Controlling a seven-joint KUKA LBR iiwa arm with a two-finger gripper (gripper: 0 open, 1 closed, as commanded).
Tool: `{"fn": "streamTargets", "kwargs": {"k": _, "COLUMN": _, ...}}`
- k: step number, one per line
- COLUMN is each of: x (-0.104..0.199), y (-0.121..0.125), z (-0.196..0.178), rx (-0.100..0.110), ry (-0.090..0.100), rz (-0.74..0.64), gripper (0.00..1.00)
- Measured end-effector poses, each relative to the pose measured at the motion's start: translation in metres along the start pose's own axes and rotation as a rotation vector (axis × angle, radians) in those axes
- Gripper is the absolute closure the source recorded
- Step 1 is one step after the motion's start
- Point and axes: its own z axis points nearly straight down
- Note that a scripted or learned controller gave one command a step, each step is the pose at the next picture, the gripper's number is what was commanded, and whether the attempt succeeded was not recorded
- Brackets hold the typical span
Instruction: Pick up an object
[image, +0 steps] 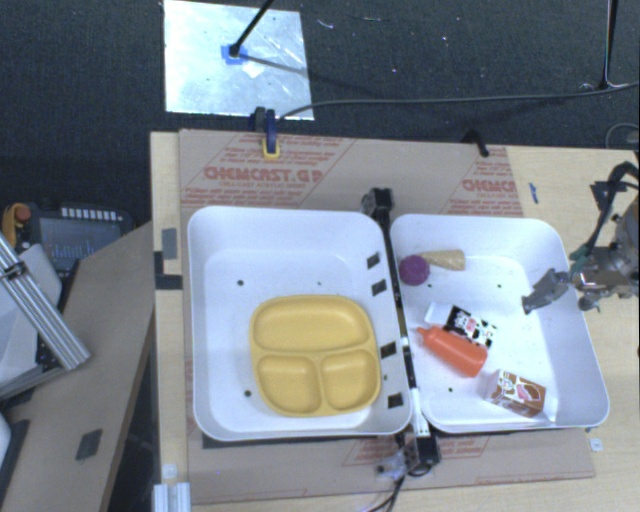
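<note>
A yellow divided plate (314, 354) is seen in the left bin (215, 250). In the right bin (540, 240), an orange bottle (452, 348) lies at centre. The gripper (545, 290) hovers by the right edge; its grip cannot be told.

Two white bins (290, 225) sit side by side on a brown board (330, 165) printed with red lettering. A yellow clamp (270, 135) grips its far edge. A foil sheet (237, 58) lies beyond.
</note>
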Motion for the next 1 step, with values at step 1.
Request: {"fn": "streamTargets", "kwargs": {"k": 1, "x": 0.0004, "y": 0.0021, "z": -0.0055, "rx": -0.011, "ry": -0.003, "rz": -0.003, "gripper": 0.00}}
